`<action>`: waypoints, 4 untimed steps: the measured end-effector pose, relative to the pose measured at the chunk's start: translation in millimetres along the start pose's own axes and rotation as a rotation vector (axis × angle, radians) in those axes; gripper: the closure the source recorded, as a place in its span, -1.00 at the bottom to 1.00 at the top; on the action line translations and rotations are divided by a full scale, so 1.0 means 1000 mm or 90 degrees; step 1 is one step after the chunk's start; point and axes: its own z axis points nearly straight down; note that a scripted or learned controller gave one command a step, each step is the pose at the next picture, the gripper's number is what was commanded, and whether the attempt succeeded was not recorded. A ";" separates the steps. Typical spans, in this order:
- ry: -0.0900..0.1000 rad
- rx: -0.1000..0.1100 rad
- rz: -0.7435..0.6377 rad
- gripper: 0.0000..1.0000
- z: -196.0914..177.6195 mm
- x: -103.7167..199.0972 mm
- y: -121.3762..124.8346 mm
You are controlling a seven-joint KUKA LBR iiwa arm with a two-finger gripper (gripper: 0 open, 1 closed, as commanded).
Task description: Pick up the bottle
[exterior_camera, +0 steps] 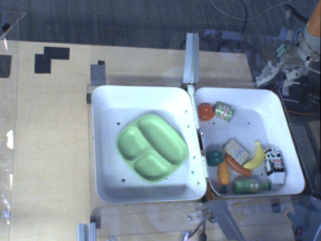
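- The claw (pixel 282 73) hangs at the upper right, outside the right bin (pixel 271 100) and just past its far right corner. Its fingers look spread, with nothing between them.
- The arm's orange band (pixel 315 24) shows at the right edge above it.
- The bottle (pixel 252 186), green and lying on its side, rests along the right bin's near wall, well apart from the claw.
- Just above the bottle lie a sausage (pixel 236 165), a carrot (pixel 223 173) and a banana (pixel 256 156).
- A checkered block (pixel 235 151) sits between sausage and banana; a milk carton (pixel 274 166) stands at the bottle's right end.
- A dark green fruit (pixel 214 157) lies by the divider.
- A red ball (pixel 205 111) and a green can (pixel 223 111) touch near the far wall.
- The left bin (pixel 108 104) holds a green tray (pixel 152 147) with three sections.
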 end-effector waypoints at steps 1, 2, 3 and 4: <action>0.000 -0.001 -0.191 -1.00 0.103 -0.018 -0.033; 0.000 -0.001 -0.164 -1.00 0.106 0.070 -0.061; -0.001 -0.005 -0.385 -1.00 0.182 0.090 -0.105; -0.001 -0.004 -0.436 -1.00 0.059 0.079 -0.015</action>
